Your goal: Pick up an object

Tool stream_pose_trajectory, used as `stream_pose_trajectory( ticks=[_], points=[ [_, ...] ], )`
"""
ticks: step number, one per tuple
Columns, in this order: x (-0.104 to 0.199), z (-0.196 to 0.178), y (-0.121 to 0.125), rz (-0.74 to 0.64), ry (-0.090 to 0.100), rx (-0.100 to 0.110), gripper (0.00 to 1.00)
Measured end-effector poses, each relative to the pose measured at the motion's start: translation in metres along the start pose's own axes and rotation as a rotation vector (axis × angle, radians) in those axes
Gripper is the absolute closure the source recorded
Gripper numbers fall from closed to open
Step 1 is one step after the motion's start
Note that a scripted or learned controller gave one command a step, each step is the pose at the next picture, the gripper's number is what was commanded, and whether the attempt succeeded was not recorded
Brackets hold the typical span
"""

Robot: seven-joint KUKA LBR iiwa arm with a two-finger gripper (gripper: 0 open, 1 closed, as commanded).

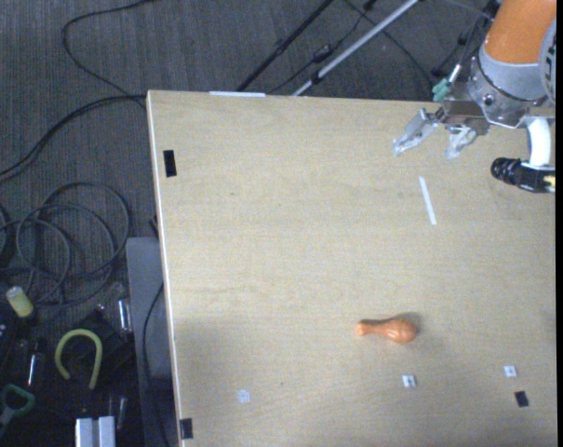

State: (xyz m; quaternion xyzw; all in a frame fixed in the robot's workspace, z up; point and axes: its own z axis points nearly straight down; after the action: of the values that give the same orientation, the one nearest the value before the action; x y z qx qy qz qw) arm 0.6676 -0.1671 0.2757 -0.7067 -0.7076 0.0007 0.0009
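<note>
Camera view: I look down at a slant on a pale tan board (290,250) that takes up most of the frame, with dark carpet at 9 and 12 o'clock
My arm: it comes in at 2 o'clock, the orange band (523,17) sitting above the grey wrist
My pincer (435,140): it hangs at about 1 o'clock over the board, its two pale fingers (409,138) spread apart with a plain gap between them, and nothing sits between them
Task object: a small orange object (389,329) with a round end and a thin neck lies flat on the board at about 5 o'clock, neck pointing toward 9 o'clock, well apart from my pincer
White stick (427,200): a thin white strip lies on the board at about 3 o'clock, between my pincer and the orange object, nearer to the pincer
Small marks: a black tab (169,163) sits near the board's 9 o'clock edge; tiny pale squares (408,380) lie near the 6 o'clock edge
Floor at 8 o'clock: looped black cables (58,240) and a yellow-green hook (76,352) lie on the carpet
Top of frame: light-coloured rods (374,28) cross the carpet at 12 o'clock
</note>
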Motion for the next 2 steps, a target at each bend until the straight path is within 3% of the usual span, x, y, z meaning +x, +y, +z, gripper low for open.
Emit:
stream_pose_trajectory(
  ticks=[1,2],
  points=[
    [-0.058,0.138,-0.008,0.003,-0.005,0.002,0.0],
    [-0.041,0.192,0.002,-0.348,-0.002,-0.001,0.0]
  ],
)
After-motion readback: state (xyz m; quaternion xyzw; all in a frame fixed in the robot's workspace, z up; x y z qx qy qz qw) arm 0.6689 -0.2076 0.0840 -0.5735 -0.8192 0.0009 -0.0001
